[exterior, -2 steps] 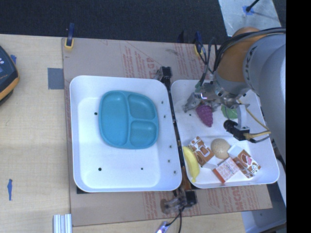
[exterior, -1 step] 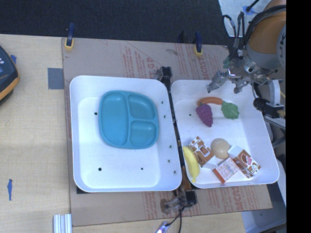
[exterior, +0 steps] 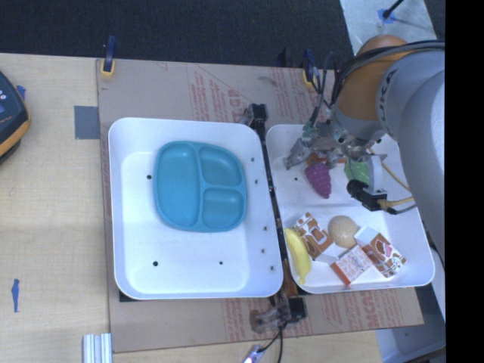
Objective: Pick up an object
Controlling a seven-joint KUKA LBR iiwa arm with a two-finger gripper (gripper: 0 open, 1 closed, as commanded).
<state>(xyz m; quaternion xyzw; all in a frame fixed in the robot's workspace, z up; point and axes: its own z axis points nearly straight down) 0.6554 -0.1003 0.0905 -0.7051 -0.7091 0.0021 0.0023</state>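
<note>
Purple grapes (exterior: 318, 178) | right bin (exterior: 412, 278) | just below hand (exterior: 327, 151)

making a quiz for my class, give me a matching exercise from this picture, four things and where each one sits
Things:
1. blue divided plate
2. banana
3. purple grapes
4. yellow and black device

Places:
A. left edge of the bench, outside the bins
B. near the gripper, upper part of the right bin
C. in the left bin
D. along the right bin's left wall, lower part

Pairs: 1-C, 2-D, 3-B, 4-A
</note>
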